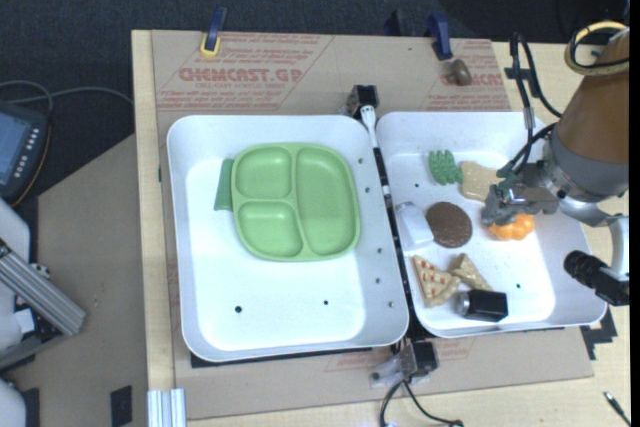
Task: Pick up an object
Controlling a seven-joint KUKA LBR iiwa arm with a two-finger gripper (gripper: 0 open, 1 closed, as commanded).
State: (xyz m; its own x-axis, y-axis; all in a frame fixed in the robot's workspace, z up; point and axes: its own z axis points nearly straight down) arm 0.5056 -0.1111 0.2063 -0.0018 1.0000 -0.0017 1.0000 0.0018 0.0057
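Jaws [508,211] hung low over the right shallow white plastic bin [560,310], directly above a small orange rounded object [514,228]. Whether they were open or closed could not be told; the grey wrist body hid the tips, and the orange object showed just beneath and touching their lower edge, not visibly between them.

Camera view, right bin: the grey arm with its orange band [598,120] came in from the right edge, across the bin's far right corner. A green, bumpy toy piece [442,165] lay near the bin's back, with a pale tan flat piece [478,180] just beside it to the right and close to the jaws. A round brown disc [449,224] sat near the middle, left of the orange object. Toward the front lay two tan triangular wedges, one with red specks [432,279] and one plain [467,269], touching each other. A small black rectangular block [482,305] rested just in front of them, near the front wall.

Camera view, left bin: a light green divided plastic tray with three compartments [295,201] lay flat in the left shallow white plastic bin [200,295], toward its back half, well apart from the jaws.

Both bins sat side by side on a brown cardboard-covered table [300,65], held by a yellow clamp [212,37] and a blue clamp [438,35] at the far edge.
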